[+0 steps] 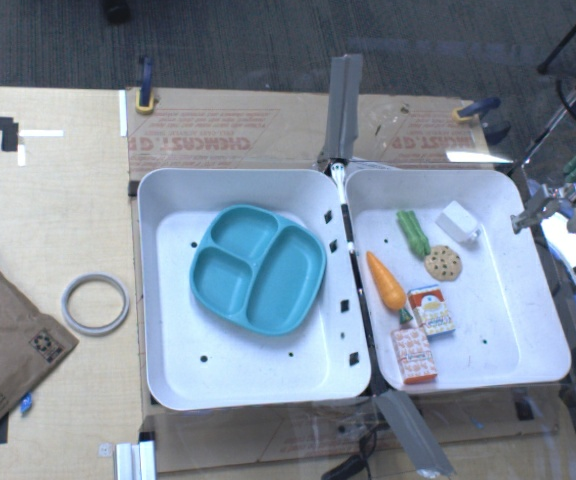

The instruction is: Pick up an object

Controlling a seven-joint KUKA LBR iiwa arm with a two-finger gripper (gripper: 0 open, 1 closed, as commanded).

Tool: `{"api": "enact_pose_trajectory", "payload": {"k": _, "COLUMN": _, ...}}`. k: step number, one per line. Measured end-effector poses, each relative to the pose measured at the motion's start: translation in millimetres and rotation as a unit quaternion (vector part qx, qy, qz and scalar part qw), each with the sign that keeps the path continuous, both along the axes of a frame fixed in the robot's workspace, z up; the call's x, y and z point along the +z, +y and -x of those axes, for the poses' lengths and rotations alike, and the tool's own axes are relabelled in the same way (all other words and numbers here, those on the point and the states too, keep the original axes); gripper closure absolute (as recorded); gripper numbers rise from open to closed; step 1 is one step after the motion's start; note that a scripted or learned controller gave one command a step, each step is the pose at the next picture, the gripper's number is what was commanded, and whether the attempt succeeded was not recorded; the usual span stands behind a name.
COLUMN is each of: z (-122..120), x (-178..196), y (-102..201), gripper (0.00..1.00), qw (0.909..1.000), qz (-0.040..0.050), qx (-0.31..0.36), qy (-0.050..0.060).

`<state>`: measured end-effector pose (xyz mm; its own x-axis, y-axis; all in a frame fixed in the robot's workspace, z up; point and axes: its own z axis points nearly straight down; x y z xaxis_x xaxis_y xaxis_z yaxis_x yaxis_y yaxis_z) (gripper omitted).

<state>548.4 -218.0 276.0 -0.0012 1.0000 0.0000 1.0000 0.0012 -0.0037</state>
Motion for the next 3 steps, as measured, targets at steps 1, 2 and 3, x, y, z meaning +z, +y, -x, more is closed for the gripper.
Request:
{"api": "enact_pose_trajectory", "payload": {"k": 1, "z": -5, "x": -85, "y": 61, "gripper": 0.00, "qw": 0.9999, "qz": -0.0002, "qx": 0.015, "qy": 0.001}}
{"api": "enact_pose_trajectory", "payload": {"k": 2, "z": 22, "x": -70, "y": 44, "gripper": 0.00, "qw": 0.9989, "qz": -0.0001, "qx": 0.047, "qy": -0.001}}
{"api": "enact_pose_trajectory", "payload": {"k": 3, "z": -19, "x": -174, "y": 57, "gripper": 0.00, "qw": 0.9906, "qz": -0.0005, "qx": 0.137, "qy": 0.000}}
